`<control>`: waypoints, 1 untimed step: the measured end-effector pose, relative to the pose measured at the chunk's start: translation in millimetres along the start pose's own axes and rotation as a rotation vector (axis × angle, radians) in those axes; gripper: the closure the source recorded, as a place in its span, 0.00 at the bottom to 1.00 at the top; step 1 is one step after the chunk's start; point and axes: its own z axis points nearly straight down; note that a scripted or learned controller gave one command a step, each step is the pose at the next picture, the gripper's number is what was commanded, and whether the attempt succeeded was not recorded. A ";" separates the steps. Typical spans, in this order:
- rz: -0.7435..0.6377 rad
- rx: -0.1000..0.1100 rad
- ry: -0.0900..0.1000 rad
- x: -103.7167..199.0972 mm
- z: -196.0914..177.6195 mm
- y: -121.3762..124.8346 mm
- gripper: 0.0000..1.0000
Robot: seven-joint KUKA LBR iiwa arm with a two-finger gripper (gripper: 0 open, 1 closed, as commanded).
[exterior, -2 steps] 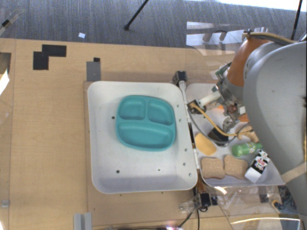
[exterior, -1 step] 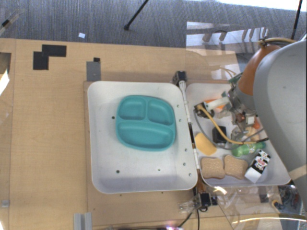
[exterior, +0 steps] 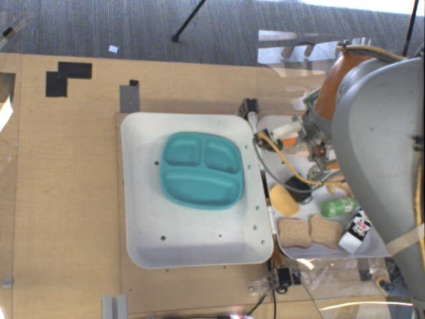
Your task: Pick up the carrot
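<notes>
Grey and bulky, the arm (exterior: 382,158) enters from the right, its orange band (exterior: 330,85) above the wrist, and bends down over the right bin (exterior: 332,251). The gripper (exterior: 317,159) hangs low inside that bin; whether it is clenched or released cannot be told. Well to the gripper's left lies the left bin (exterior: 146,178), bearing a teal divided plate (exterior: 201,170). Below the gripper sit two tan biscuits (exterior: 294,232), with a yellow piece (exterior: 284,201) to its lower left and a green item (exterior: 339,207) to its lower right. The carrot (exterior: 291,141), a small orange piece, lies just left of the gripper and slightly above it, apart from it and not grasped.
</notes>
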 end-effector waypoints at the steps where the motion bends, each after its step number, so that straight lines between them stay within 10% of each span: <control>1: 0.005 -0.001 0.000 -1.7 1.1 1.1 0.00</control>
